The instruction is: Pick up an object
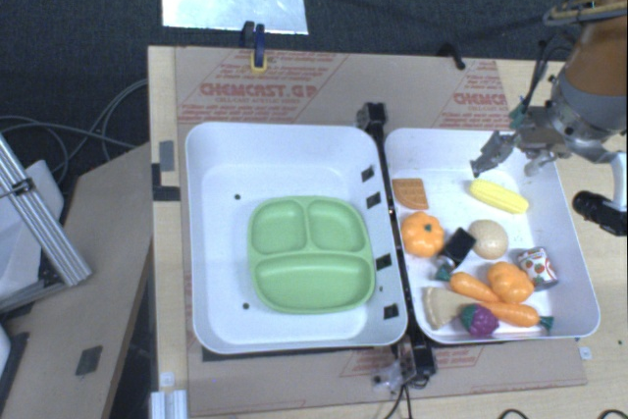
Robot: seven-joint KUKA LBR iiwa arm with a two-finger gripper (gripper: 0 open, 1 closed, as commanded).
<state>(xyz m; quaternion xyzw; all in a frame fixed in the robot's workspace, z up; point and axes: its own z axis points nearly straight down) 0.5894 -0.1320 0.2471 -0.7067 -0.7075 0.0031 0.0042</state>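
Two dark fingers of the gripper (508, 155) hang spread apart over the far part of the right bin (432, 147), with nothing between them, so the claw is empty. Just under and a little nearer lies the yellow corn (499, 196), apart from the fingertips; I think it is the likely thing to pick, because it lies alone with free floor around it. Nearer in the same bin the other toys are crowded together: a square cracker (410, 192), a small pumpkin (422, 235), a pale round ball (487, 237) with a dark piece (454, 246) beside it, an orange fruit (509, 282), two carrots (472, 288) (512, 314), a purple grape bunch (478, 320), a beige wedge (439, 306) and a small printed box (535, 267) near the right wall. They touch one another, so a grasp there may push neighbours. The left bin (221, 172) holds a green divided plate (312, 253) lying flat in the middle. To take the corn, the claw should descend slightly toward the near side and close across its short width.
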